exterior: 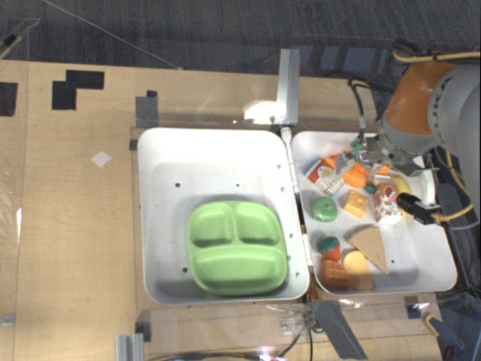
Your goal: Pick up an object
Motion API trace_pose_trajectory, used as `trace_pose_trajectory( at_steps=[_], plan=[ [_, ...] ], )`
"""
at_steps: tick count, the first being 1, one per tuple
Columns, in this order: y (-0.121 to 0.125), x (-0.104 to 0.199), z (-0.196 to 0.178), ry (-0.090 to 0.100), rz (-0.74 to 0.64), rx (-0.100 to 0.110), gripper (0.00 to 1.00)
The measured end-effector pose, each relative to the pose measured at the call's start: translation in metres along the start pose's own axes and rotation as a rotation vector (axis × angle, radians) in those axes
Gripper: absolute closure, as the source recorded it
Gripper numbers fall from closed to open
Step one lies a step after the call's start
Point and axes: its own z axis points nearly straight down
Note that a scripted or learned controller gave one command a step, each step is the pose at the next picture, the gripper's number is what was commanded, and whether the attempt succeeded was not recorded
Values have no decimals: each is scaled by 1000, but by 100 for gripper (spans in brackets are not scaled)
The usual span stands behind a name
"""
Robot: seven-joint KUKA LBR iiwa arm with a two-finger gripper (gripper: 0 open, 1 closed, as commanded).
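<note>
The right bin [432, 265] holds several toy food pieces. Among them are an orange and white carton [323, 173], an orange piece [355, 177], a green round piece [325, 209], a yellow block [355, 203] and a red and white packet [387, 200]. A tan wedge [370, 245] and a yellow ball [355, 262] lie nearer the front. My gripper [366, 155] hangs low over the bin's back part, just above the orange piece. The wrist hides what is directly under it.
The left bin [161, 164] holds a green divided plate [237, 247]. A metal post [288, 89] stands behind the wall between the bins. Cables and a black part [417, 207] run along the right bin's right side.
</note>
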Motion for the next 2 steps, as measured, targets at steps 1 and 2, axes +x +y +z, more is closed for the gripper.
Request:
trace_pose_trajectory(
  at_steps=[1,2],
  plan=[
    [6,3,-14,-2,-7,-16,100],
    [-11,14,-86,2,5,23,100]
  ],
)
